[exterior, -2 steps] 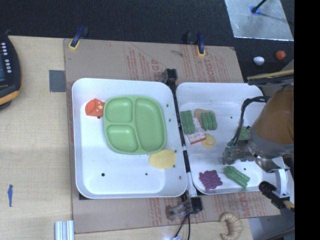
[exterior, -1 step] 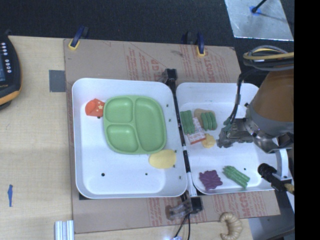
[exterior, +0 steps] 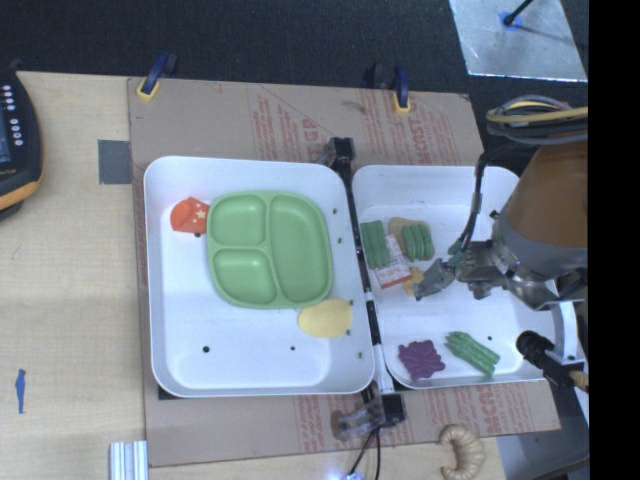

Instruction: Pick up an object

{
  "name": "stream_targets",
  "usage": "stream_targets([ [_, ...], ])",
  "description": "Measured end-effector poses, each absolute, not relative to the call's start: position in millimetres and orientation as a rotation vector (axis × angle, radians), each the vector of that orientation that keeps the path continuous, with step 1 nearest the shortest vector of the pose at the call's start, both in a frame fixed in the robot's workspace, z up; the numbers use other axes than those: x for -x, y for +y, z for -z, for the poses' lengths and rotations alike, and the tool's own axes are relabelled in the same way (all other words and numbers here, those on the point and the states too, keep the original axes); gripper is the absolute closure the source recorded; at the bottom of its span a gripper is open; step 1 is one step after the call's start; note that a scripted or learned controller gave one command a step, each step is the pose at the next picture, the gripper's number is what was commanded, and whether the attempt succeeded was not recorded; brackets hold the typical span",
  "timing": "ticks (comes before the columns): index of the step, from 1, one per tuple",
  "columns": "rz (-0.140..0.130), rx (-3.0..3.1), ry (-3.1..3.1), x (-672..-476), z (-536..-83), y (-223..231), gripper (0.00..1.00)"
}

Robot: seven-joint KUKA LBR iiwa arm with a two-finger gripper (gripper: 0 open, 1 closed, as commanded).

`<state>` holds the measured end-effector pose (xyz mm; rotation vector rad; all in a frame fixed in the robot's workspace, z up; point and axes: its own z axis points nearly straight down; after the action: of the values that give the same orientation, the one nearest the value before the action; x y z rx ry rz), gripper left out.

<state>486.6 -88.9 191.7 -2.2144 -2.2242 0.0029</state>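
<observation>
In the right bin point(exterior: 440, 178), the green toy point(exterior: 374, 242) and the packet point(exterior: 397, 268) beneath it lie just left of the gripper point(exterior: 432, 280), long axes running top to bottom; whether the gripper is spread or closed, I cannot tell.

green packets point(exterior: 395, 243) – purple toy point(exterior: 421, 358) – right bin

Robotics lab, clamped cardboard point(exterior: 300, 118) bench, teach pendant point(exterior: 15, 138), cables point(exterior: 535, 113)
</observation>
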Motion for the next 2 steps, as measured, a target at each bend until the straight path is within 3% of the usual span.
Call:
stream_targets([
  [1,0.006,2.223,-2.235,-555.4,-273,-130,0.0],
  [2,-0.014,2.201,-2.222,-553.4,-133,-89,0.0],
])
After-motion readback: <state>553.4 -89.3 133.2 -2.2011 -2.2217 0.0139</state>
